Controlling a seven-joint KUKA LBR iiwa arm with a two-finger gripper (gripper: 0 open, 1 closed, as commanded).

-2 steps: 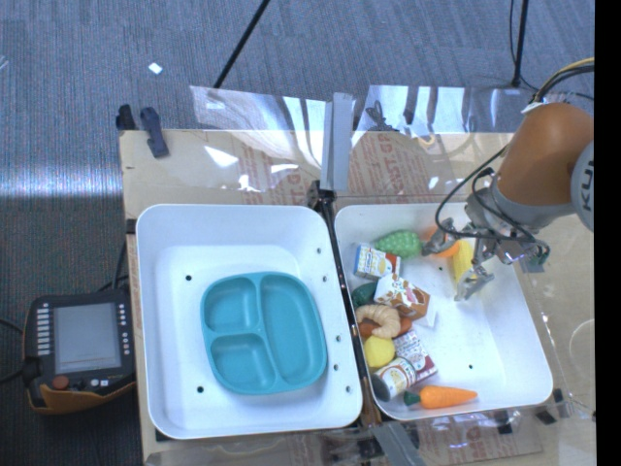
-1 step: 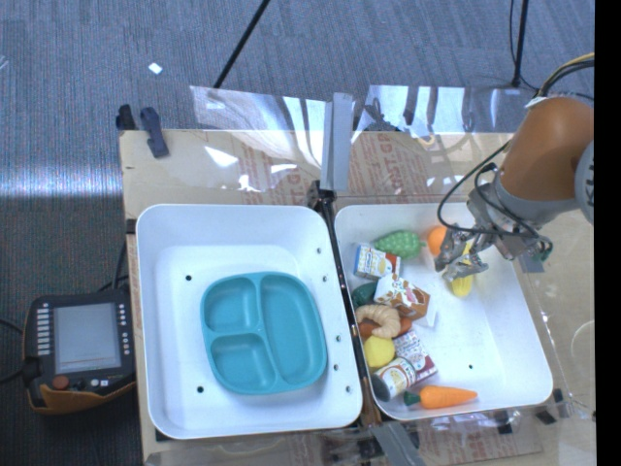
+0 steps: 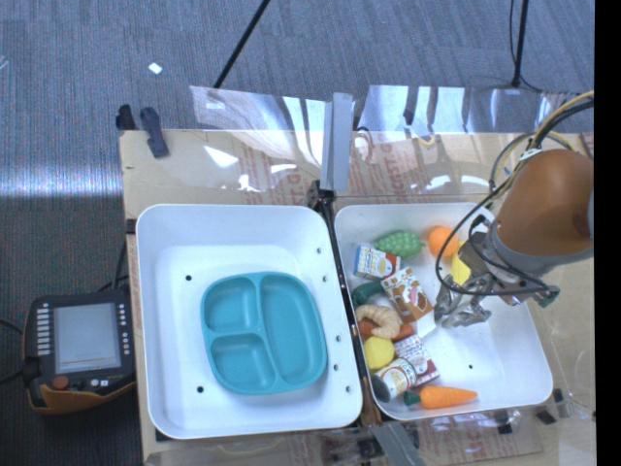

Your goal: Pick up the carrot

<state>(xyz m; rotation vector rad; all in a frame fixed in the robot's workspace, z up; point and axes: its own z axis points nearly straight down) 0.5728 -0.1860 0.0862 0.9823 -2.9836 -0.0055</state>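
The carrot [image 3: 444, 396], orange with a green top, lies flat at the front edge of the right bin [image 3: 505, 367], its tip pointing right. My gripper [image 3: 464, 312] hangs over the middle of that bin, up and a little right of the carrot and well apart from it. Its fingers stand open with nothing between them, just right of a brown snack box [image 3: 408, 295].
Toy food crowds the right bin's left side: an orange ball [image 3: 441, 239], a green piece [image 3: 400, 244], a small carton [image 3: 376, 260], a lemon [image 3: 378, 352] and a can [image 3: 403, 373]. A teal divided plate [image 3: 262, 331] sits in the left bin [image 3: 165, 250].
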